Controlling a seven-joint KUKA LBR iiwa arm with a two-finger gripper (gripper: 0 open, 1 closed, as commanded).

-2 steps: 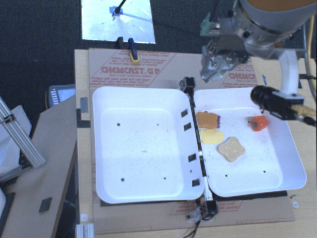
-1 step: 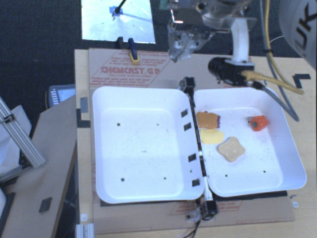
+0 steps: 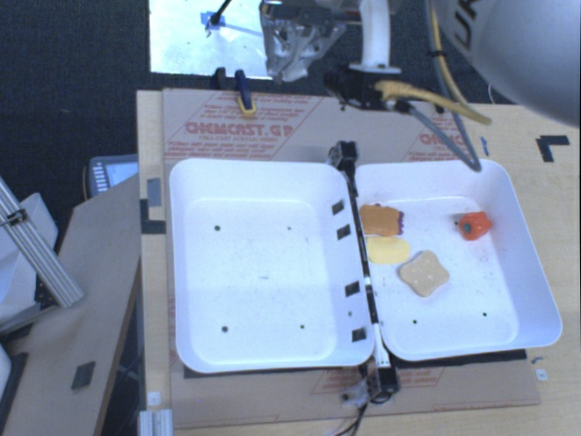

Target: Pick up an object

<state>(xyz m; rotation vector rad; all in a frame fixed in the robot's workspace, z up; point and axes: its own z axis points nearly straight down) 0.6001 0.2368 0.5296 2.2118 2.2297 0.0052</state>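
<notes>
Big grey arm (image 3: 517, 34) looms top right, black letters "UK" readable on its shell. Under the bins, a brown sheet (image 3: 245, 130) printed "CHEMCAST" in red. Left bin (image 3: 250, 271), right bin (image 3: 454, 271) side by side. Gripper (image 3: 295, 48) hangs high beyond the bins; open or closed, can't tell. Right bin holds a tan toast slice (image 3: 424, 273), orange-and-purple piece (image 3: 381, 220), yellow piece (image 3: 388, 251), small red-orange piece (image 3: 472, 226).

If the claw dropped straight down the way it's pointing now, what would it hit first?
Probably the cardboard sheet behind the bins, not a bin. The claw hangs above the far edge of the bench, beyond the left bin. Its height is hard to judge from this slanted view.
</notes>
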